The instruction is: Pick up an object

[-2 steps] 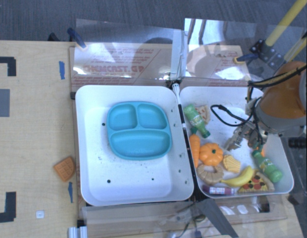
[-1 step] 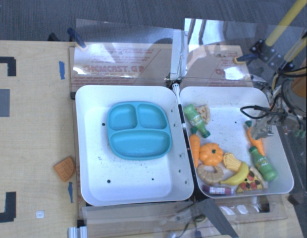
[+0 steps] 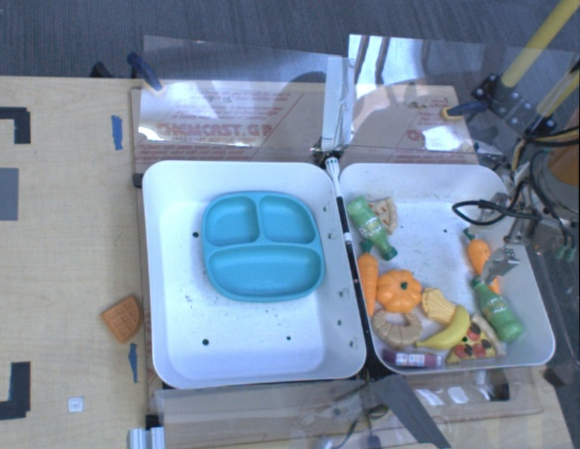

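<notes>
The right white bin [image 3: 430, 190] holds several toy foods. A green bottle [image 3: 370, 227] lies by its left wall, with a carrot [image 3: 368, 275] and an orange pumpkin [image 3: 399, 290] below it. A banana [image 3: 448, 331], a pizza slice [image 3: 474, 345] and a beige ring-shaped piece [image 3: 397, 326] sit near the front. My gripper [image 3: 504, 262] reaches in from the right at the bin's right side, just right of a small orange carrot [image 3: 477, 253] and above a second green bottle [image 3: 497, 313]. Nothing shows held in it.
The left white bin [image 3: 178, 344] carries a blue divided plate [image 3: 262, 246]. A brown waffle piece [image 3: 122, 318] lies on the wooden bench left of the bins. Black cables [image 3: 482, 215] loop over the right bin's back right. Clear plastic sheets stand behind both bins.
</notes>
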Robot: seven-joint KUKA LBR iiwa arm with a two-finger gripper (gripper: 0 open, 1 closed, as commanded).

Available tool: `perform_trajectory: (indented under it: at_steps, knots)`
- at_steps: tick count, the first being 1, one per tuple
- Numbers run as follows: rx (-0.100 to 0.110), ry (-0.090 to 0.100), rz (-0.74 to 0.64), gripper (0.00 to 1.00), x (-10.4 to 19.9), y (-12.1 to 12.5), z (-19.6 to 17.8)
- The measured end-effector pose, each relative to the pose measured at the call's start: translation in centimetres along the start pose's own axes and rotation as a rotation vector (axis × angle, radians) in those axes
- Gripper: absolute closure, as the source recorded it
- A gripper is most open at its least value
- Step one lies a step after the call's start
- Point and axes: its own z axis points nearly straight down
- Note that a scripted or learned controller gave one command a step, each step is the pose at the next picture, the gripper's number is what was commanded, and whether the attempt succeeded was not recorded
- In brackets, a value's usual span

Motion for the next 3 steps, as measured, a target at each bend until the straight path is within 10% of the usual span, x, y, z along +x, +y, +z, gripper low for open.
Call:
perform_trajectory:
  at_steps: [1, 2, 3]
  knots:
    - [0.000, -0.001, 0.064, 0.00, -1.6, 0.3, 5.6]
    - [0.002, -0.016, 0.062, 1.00, -2.0, 0.4, 4.2]
    - [0.001, -0.014, 0.062, 0.00, -2.0, 0.4, 4.3]
